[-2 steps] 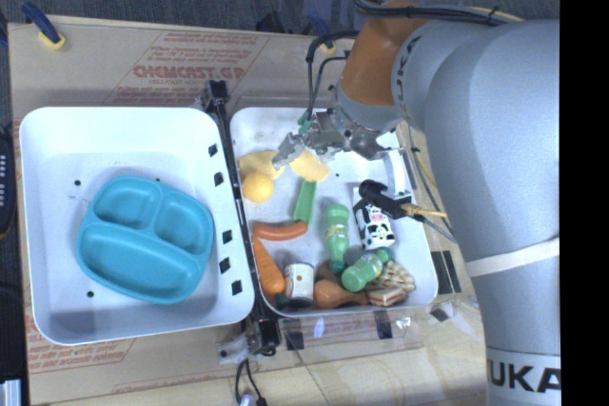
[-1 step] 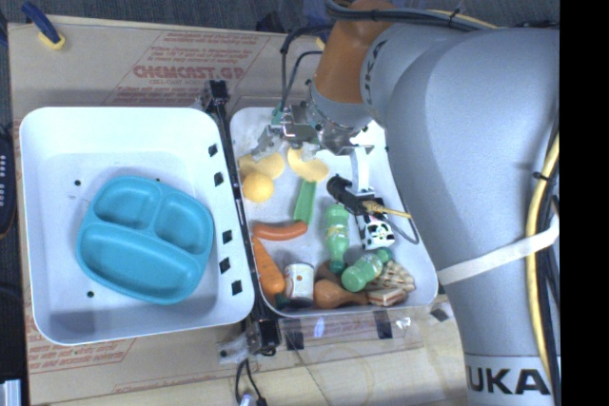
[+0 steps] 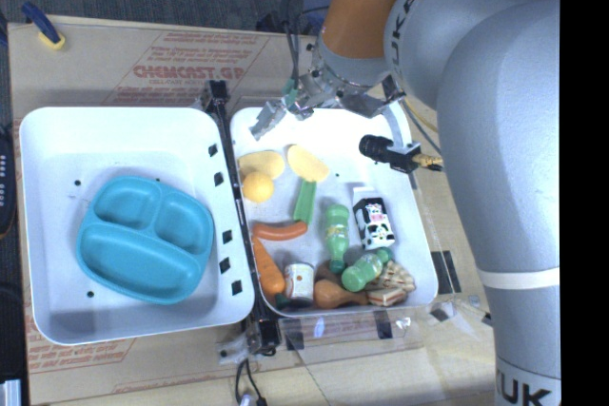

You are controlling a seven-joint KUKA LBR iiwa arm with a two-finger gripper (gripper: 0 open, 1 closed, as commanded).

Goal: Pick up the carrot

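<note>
The carrot (image 3: 269, 268) is an orange tapered piece lying along the left wall of the right bin (image 3: 416, 233), near the front, between a sausage and a small can. My gripper (image 3: 284, 109) hangs over the far left corner of that bin, well behind the carrot. It is open, with only the white bin floor showing between its fingers (image 3: 266, 117). The grey arm with its orange band (image 3: 366, 5) comes in from the upper right.
Around the carrot lie a sausage (image 3: 281, 229), a small can (image 3: 300, 280), a green bottle (image 3: 337, 238), a cow-print carton (image 3: 372, 222), a green stick (image 3: 304, 200), a lemon (image 3: 257, 187) and yellow pieces (image 3: 307, 164). A blue divided tray (image 3: 143, 238) sits in the left bin (image 3: 48, 138).
</note>
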